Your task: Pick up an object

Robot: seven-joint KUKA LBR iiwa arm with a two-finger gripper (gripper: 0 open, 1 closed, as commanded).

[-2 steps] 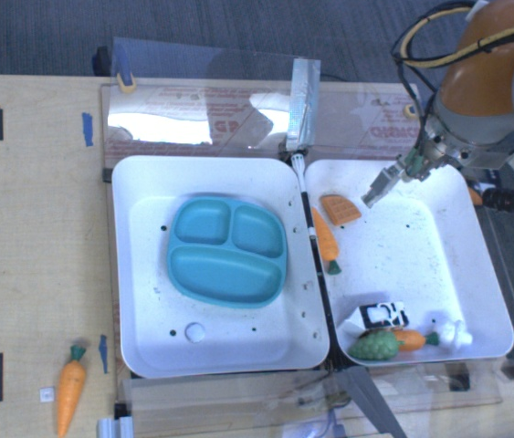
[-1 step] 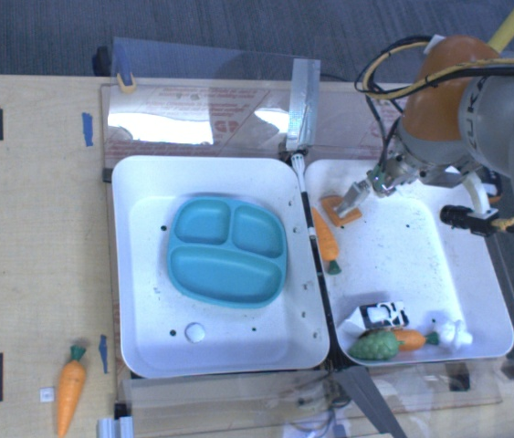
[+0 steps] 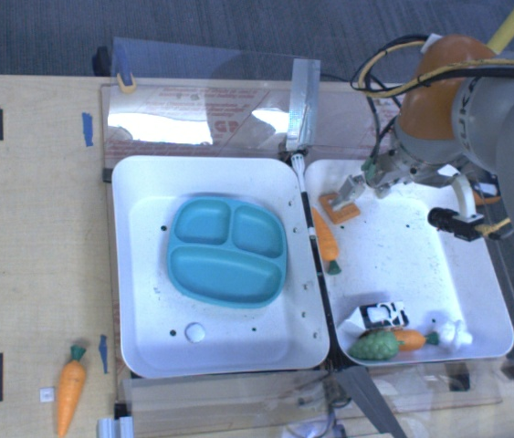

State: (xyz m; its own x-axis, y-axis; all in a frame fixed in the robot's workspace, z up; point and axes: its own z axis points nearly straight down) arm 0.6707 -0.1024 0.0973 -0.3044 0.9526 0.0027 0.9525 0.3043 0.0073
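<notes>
In the upper left of the right bin, just below-left of the tool, whose grip state I cannot tell, lies a small orange block, probably light, stiff and slightly slick, best pinched across its narrow sides.

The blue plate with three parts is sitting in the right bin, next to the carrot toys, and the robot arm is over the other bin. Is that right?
Not quite. The camera view shows the blue plate in the left bin, by itself apart from a small white disc. The carrot toys lie in the right bin, and the gripper is over that right bin.
</notes>
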